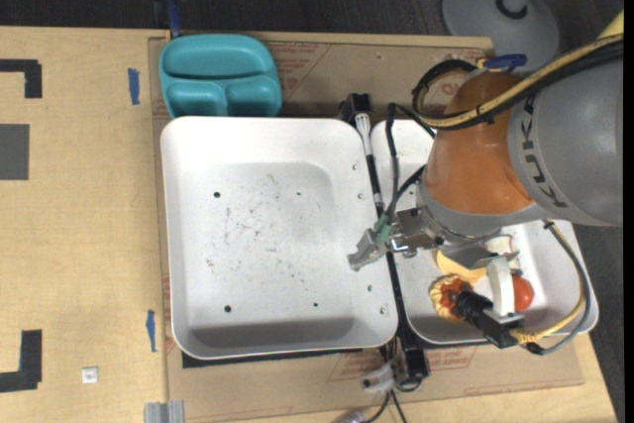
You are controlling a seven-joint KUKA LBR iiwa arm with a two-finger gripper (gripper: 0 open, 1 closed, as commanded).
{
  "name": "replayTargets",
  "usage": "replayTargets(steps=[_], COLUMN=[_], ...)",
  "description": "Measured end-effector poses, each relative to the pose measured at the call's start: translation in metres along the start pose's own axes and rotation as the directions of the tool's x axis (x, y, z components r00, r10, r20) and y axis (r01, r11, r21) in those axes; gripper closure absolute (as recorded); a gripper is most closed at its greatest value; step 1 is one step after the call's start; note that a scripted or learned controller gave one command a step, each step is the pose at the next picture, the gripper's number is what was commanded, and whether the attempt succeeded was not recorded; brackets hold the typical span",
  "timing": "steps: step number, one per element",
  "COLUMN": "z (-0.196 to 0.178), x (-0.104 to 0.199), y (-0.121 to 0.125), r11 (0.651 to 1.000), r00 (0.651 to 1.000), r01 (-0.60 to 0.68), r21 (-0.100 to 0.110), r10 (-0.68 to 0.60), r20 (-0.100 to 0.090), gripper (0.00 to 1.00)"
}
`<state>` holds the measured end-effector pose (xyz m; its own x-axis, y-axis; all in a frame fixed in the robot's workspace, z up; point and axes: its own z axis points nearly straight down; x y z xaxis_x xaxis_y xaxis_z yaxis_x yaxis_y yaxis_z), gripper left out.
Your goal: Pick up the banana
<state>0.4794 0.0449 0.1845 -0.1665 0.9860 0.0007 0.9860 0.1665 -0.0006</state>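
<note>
One gripper (370, 249) hangs low over the seam between the two bins, its grey tip poking out past the right rim of the left bin (188, 213). Nothing is visibly held. Whether it is open or closed cannot be told; the wrist covers most of it.

Left bin: floor shows grey scuff marks and a few small dark dots.

Right bin (584, 297): largely covered by the arm (555, 154) and its orange band.
- A pale yellow strip just under the wrist reads as the banana (457, 263). Most of it is hidden, and contact with the gripper cannot be judged.
- Beside it sits an orange-and-yellow thing (445, 296), hard to identify.
- Near the right wall sits a red round thing (522, 293), partly blocked.

Behind the left bin, touching its far rim, sits a teal tray (220, 74) with three compartments.

Dark cables (369, 149) run along the seam.
</note>
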Motion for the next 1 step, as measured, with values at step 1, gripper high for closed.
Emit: replayTargets(steps=[1], z=[-0.1189], x=[-0.0544], y=[-0.0087], r11=[0.995], r00=[0.995], r01=[-0.104], r21=[-0.002], r10=[0.104], r20=[0.001], gripper=[0.00])
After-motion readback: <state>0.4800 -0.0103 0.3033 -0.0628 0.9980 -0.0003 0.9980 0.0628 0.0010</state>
